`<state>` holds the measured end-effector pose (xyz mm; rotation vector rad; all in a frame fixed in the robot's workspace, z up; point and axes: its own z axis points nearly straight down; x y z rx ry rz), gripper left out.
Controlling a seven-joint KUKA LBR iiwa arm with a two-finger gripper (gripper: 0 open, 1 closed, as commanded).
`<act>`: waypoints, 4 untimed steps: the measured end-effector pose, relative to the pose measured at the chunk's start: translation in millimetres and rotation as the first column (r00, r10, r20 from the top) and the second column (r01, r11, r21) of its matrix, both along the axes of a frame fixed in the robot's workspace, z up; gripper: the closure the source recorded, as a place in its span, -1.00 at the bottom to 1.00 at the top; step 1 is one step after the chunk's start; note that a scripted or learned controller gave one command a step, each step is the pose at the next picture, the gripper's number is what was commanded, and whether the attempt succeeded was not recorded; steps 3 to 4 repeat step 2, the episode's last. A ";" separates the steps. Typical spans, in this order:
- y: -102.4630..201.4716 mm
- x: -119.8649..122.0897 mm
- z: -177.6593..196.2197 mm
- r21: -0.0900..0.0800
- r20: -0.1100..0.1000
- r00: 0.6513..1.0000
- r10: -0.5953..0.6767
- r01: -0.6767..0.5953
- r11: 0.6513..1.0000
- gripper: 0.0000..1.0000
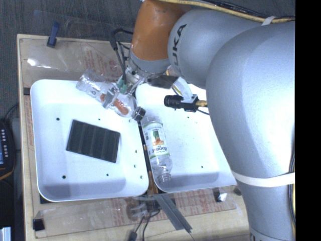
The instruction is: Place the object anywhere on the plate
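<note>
A clear plastic water bottle (156, 147) with a green and orange label lies on its side in the right bin (200, 149), along that bin's left wall, its dark cap pointing to the back. The plate (94, 140) is a flat black ribbed rectangle in the middle of the left bin (50, 114). My gripper (109, 93), clear plastic with orange and green parts, hangs over the back right corner of the left bin. It is above and to the right of the plate, and to the left of the bottle's cap.
The big grey arm covers the right side of the view and part of the right bin. A black cylindrical fitting (179, 103) sticks out over the right bin. A blue clip (52, 35) lies on the bench at the back left.
</note>
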<state>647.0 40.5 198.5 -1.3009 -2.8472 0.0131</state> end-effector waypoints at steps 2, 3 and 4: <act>-25.7 -17.2 9.9 0.003 0.004 0.992 0.124 -0.124 0.992 1.00; -25.7 -17.2 9.9 0.003 0.004 0.992 0.124 -0.124 0.992 1.00; -25.7 -17.2 9.9 0.003 0.004 0.992 0.124 -0.124 0.992 1.00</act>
